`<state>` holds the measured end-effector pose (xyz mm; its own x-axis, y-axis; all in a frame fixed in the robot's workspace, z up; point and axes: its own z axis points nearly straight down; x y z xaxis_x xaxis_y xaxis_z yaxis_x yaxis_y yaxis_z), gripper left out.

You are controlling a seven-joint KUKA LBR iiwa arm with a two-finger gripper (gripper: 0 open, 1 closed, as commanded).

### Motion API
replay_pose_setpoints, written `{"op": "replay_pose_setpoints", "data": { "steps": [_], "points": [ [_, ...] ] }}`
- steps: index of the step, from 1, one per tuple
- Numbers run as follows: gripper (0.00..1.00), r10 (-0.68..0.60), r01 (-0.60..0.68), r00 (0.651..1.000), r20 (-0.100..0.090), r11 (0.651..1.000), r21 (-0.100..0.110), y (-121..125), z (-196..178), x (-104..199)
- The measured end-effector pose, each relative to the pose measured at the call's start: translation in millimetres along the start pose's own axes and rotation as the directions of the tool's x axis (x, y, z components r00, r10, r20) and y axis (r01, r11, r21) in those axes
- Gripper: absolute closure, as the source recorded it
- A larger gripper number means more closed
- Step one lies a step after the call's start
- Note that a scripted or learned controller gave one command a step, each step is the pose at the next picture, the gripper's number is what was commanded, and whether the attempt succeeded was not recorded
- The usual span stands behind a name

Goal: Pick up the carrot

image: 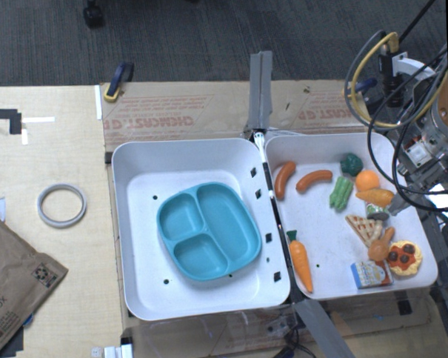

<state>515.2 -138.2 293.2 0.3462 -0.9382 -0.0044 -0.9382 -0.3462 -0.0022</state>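
Orange with a green top, the carrot [299,264] lies in the right bin [328,277], along its left wall and close to its front-left corner. Its leafy end points toward the back of the bin and its tip toward the front.

The gripper [385,208] hangs over the opposite side, near the right bin's right edge, under a tangle of cables. It is well apart from the carrot, with most of the bin floor between them. Cables and the wrist hide its end, so I cannot tell whether it is open or closed, and nothing can be seen held in it.

Counted, the right bin holds one carrot and two reddish sausages [284,179] [314,180] near the back-left corner. One light green vegetable [342,192] and one dark green piece [350,164] lie toward the back edge. One round orange fruit [367,180] sits by the back-right part. One pizza slice [362,226] lies just beside the gripper. One small round pizza [404,257] with red toppings and one small carton [371,274] sit at the front-right corner. A few smaller orange and brown pieces by the right edge are too crowded to name.

The left bin [140,289] carries one blue plate [209,231] with three compartments, set in the middle of its floor.

On the bench to the left lie one ring of tape [62,204] and one brown cardboard box [14,287] at the left edge.
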Motion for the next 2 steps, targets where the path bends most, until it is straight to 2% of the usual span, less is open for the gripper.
{"op": "replay_pose_setpoints", "data": {
  "steps": [1, 2],
  "points": [
    [1.0, -0.229, 0.229, 0.973, 0.002, 0.973, -0.003, -1.7, 46.7, -12.8],
    [1.0, -0.655, 0.655, 0.755, 0.0, 0.755, 0.0, -11.4, 22.6, 56.8]
  ]
}}
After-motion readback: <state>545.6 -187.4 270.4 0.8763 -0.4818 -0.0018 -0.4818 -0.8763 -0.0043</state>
